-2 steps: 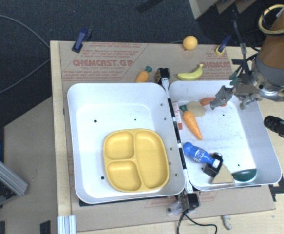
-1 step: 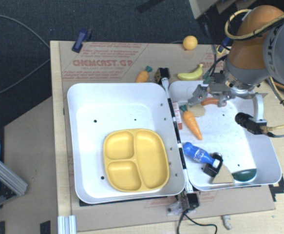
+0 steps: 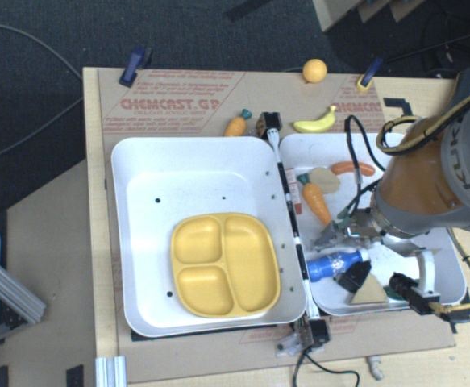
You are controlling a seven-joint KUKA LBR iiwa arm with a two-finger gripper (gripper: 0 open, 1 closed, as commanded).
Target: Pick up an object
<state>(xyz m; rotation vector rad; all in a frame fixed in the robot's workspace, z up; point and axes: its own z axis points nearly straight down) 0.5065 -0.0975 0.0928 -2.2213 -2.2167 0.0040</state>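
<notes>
Arm (image 3: 428, 176): reaching in from the right, hanging over the right bin (image 3: 452, 285)
Hand (image 3: 343, 230): sitting low in the right bin near its left wall; whether it is wide or narrow, I cannot tell
Blue bottle (image 3: 331, 264): lying on its side just below the hand, close beside it
Toy carrot (image 3: 315, 201): lying just above the hand, tilted
Black block (image 3: 354, 276): resting against the bottle's right end
Sausage (image 3: 351, 168): lying near the bin's far edge, well apart from the hand
Left bin (image 3: 138, 176): holding a yellow divided plate (image 3: 225, 263)
Worktop (image 3: 178, 103): carrying a banana (image 3: 315, 122) and an orange ball (image 3: 315, 71) behind the bins
</notes>
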